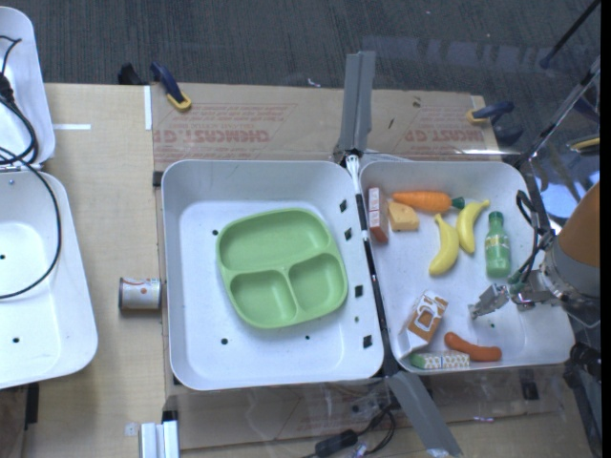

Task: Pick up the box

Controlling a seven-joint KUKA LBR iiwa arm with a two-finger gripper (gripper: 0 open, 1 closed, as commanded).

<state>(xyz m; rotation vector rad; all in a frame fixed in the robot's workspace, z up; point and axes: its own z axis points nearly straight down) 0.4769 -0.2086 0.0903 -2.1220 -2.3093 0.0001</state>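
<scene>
Arm comes in from the right edge, low over the right bin [535,175], orange band at the frame edge. Gripper [490,302] points left, hovering over the bin floor near its right-front area; fingers look slightly apart with nothing between them.

Box [427,316], orange-and-white carton, lies tilted on the right bin floor toward the front, just left of the gripper and not touching it. A red sausage-shaped item [472,347] sits just in front of it. Further back in that bin: two bananas [453,235], green bottle [496,244], carrot [422,200], cheese wedge [403,217].

Left bin [191,256] carries a green divided plate [282,266]. Small can [139,294] lies on the tabletop [115,179] left of it.
</scene>
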